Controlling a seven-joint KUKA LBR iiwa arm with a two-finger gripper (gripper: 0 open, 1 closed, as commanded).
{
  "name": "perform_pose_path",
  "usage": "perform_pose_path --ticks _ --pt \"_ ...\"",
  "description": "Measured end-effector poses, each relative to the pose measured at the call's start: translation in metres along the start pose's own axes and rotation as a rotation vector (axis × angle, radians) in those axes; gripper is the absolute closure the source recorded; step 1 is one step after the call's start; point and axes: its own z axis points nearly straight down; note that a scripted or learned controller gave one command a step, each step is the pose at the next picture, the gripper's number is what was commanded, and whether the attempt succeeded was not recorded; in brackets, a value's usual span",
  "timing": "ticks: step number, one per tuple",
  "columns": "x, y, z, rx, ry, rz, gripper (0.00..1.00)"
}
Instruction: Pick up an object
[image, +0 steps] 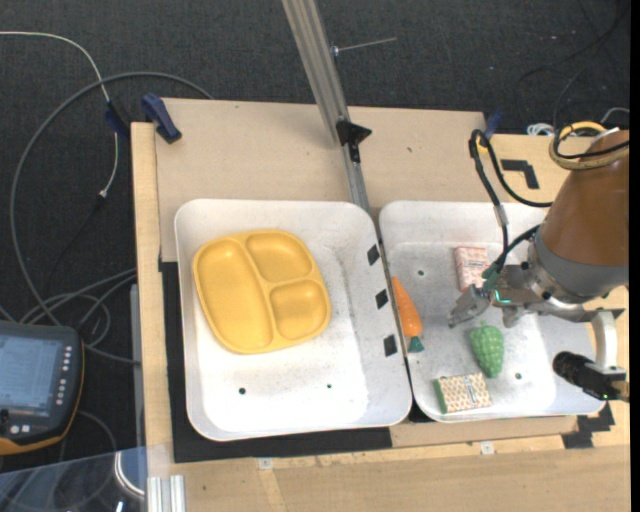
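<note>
Camera view gives you the bench (250, 140) from above at a slant, with two shallow white bins side by side on it. The left bin (300, 400) carries a yellow divided plate (262, 290), set toward that bin's far left corner. The right bin (440, 235) carries four small items.

The arm (590, 215) enters over the right bin's right edge. You will find the gripper (487, 305) low over the middle of that bin. Its fingers (468, 308) are spread apart, and nothing sits between them.

Locate the items against the gripper as follows:

- The green knobbly object (488, 349) lies just beside the fingertips, on their near side, toward the bin's near edge. You cannot tell from this angle whether a fingertip touches it.
- The pink packet (471, 265) lies on the far side of the gripper, partly covered by the wrist hardware.
- The orange carrot (407, 312) lies along the bin's left edge, apart from the gripper, with its green end pointing toward the near edge.
- The patterned packet (464, 393) lies by the bin's near edge, beyond the green object and well apart from the fingers.
</note>
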Motion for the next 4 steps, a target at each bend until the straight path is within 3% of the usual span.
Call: perform_pose_path --ticks 1,3,4 --pt "0.0 0.0 0.0 -0.001 0.0 0.0 0.0" --pt "0.003 -0.006 0.107 0.005 0.001 0.001 0.0" --pt "0.004 -0.004 0.093 -0.002 0.0 0.0 1.0"
